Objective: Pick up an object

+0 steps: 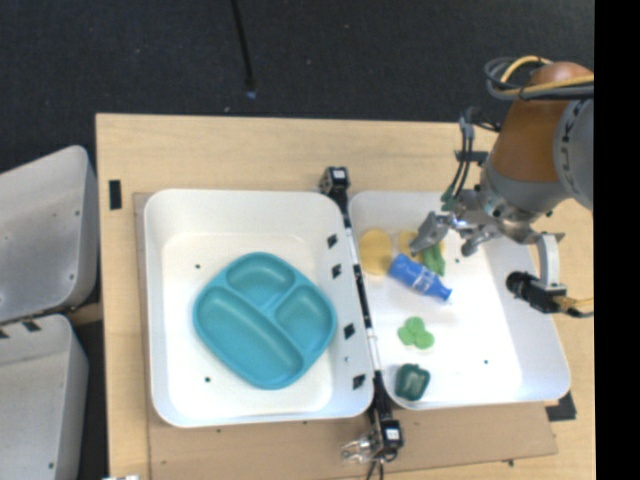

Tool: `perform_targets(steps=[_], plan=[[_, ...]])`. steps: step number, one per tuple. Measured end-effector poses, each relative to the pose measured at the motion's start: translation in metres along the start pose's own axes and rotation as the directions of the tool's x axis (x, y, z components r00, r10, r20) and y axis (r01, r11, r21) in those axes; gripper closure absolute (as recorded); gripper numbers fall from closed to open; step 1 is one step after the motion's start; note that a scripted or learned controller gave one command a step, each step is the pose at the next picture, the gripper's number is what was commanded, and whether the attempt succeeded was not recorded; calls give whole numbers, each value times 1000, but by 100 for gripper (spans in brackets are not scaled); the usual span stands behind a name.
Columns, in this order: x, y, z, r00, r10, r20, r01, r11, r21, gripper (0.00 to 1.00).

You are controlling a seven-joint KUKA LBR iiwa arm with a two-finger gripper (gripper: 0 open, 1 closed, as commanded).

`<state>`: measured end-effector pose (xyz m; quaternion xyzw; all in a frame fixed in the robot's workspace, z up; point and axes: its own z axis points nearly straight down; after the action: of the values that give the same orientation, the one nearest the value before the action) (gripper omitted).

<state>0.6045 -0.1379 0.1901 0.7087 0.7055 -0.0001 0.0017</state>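
My gripper [449,238] hangs over the back of the right bin [520,368], its two fingers spread open with nothing between them. Just below and left of its left finger [428,234] lie a small green piece [434,260] and a blue bottle [420,276] on its side. A yellow object [374,251] rests by the bin's left wall. Further forward sit a light green object [416,334] and a dark green cup [410,380] at the front left corner.
The left bin [170,388] holds a teal divided plate [264,318]. Black clips [352,268] line the seam between the bins. The arm's grey and orange wrist [530,158] stands over the right bin's back edge.
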Motion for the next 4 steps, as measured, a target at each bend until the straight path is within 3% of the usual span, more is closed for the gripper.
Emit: perform_targets(steps=[1,2,3,4], plan=[[-5,-6,54,1000,-3,0,3,1000,0,0],[-6,-6,46,1000,1,-1,-1,1000,-1,100],[2,-4,0,1000,-5,-2,5,1000,2,100],[1,-3,-23,1000,-7,-2,7,1000,1,100]])
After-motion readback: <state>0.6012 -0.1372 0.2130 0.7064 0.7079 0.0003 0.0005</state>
